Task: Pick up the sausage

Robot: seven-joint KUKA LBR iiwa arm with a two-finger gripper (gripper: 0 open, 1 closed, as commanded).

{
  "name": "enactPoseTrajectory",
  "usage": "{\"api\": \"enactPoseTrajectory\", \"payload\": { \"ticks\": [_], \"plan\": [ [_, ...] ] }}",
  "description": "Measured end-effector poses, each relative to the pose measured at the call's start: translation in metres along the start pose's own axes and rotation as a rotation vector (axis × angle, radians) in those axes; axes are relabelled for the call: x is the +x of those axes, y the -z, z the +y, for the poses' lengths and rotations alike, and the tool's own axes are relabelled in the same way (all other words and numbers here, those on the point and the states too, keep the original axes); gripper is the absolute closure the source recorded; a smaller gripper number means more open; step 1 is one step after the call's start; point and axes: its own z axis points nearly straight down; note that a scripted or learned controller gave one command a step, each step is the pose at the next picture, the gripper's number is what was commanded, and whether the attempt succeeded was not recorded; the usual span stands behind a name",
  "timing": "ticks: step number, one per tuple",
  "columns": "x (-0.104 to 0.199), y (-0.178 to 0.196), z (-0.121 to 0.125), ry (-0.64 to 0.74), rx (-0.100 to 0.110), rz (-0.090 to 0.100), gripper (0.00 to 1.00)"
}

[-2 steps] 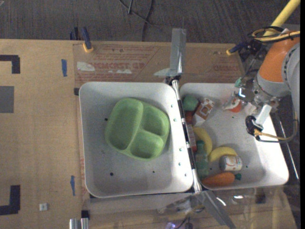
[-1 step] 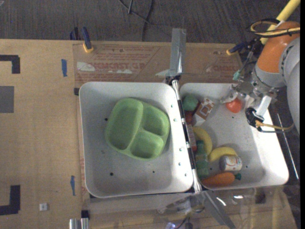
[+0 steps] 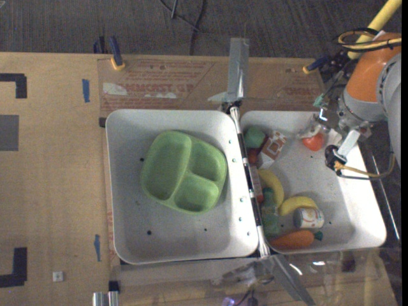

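Sausage first: the likeliest candidate is the small reddish-brown stubby piece (image 3: 253, 157) lying just left of the brown-and-white carton (image 3: 275, 145), against the right white bin (image 3: 363, 215)'s left wall, though it is too small to be sure of. A rounded green toy (image 3: 255, 136) sits just above-left of the carton, touching or nearly touching that piece. Right of the carton lies a red-orange rounded toy (image 3: 312, 142), and the grey gripper (image 3: 324, 131) hangs right over it, further from the carton than the sausage candidate is. Whether the claw is wide or narrow cannot be told from this slant. Below the carton are two yellow bananas (image 3: 272, 185), a small can (image 3: 309, 218) and an orange carrot (image 3: 293, 239).

The main risk, as I judge it, is a closure on the red-orange toy instead, since the claw is over that one. At the wall itself, the bin edge and the green toy could block a clean descent.
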Motion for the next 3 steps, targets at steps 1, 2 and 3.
{"api": "enactPoseTrajectory", "payload": {
  "ticks": [1, 2, 3],
  "plan": [
    [-0.003, 0.010, 0.000, 0.000, -0.002, -0.008, 1.00],
    [0.000, 0.010, 0.000, 0.001, 0.000, -0.004, 0.00],
    [-0.003, -0.002, -0.015, -0.523, -0.002, -0.011, 0.00]
  ]
}}
